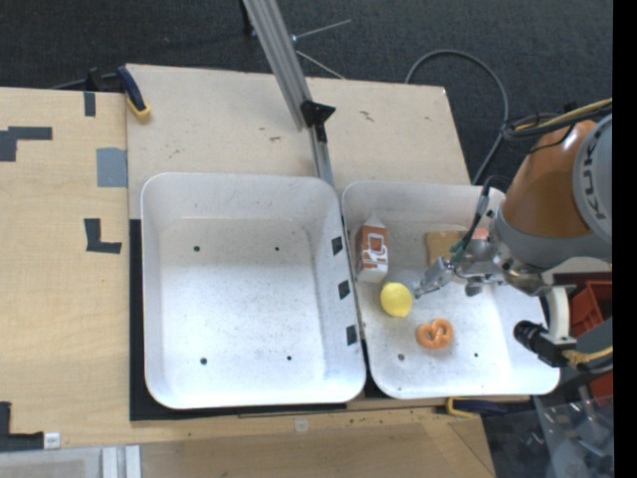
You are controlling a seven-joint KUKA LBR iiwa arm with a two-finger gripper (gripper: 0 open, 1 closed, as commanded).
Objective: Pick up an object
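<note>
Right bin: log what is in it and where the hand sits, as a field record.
right bin: shallow, white, holds all loose items
lemon: yellow, near the bin's middle
pretzel: orange, lower right of the lemon
carton: small, orange and white, near the left wall
tan item: flat, at the far side, partly behind the hand
hand: over the bin, just right of the lemon
hand contents: nothing seen between fingers
left bin: white, beside it
</note>
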